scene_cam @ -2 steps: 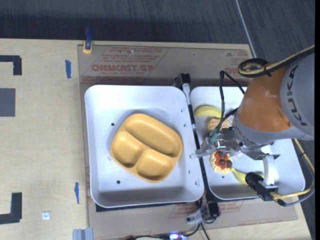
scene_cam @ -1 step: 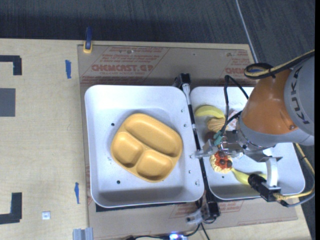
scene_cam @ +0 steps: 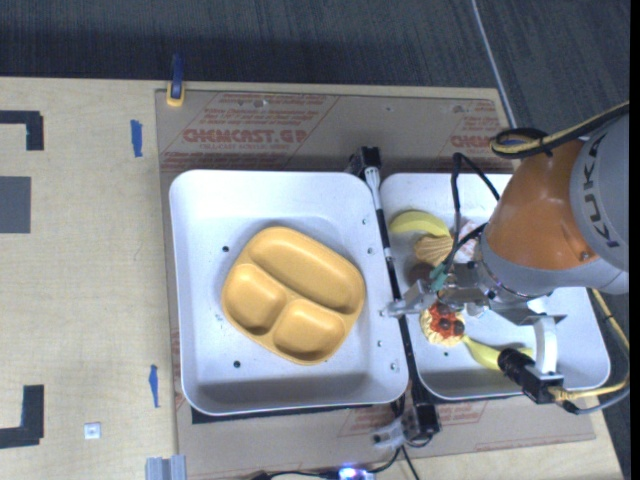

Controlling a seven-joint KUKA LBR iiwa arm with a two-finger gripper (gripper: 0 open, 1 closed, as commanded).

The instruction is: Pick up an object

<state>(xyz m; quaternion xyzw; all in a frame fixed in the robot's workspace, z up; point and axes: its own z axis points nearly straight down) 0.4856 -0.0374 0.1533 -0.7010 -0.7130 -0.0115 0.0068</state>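
Observation:
The right bin (scene_cam: 590,368) holds several small objects. A yellow banana-shaped piece (scene_cam: 420,225) lies at its far left, with a tan brush-like piece (scene_cam: 432,251) just in front of it. A red and orange lumpy object (scene_cam: 443,322) sits near the bin's left wall, and a second yellow curved piece (scene_cam: 483,351) lies beside it toward the front. My gripper (scene_cam: 438,296) hangs low over the bin's left side, directly above the red and orange object. The arm's orange band (scene_cam: 540,218) and wrist cover the middle of the bin.
The left bin (scene_cam: 200,368) holds a large yellow plate (scene_cam: 292,293) with three compartments. A black clip (scene_cam: 369,158) sits at the far end of the bins' shared walls. A black cable (scene_cam: 560,398) loops across the right bin's front right corner.

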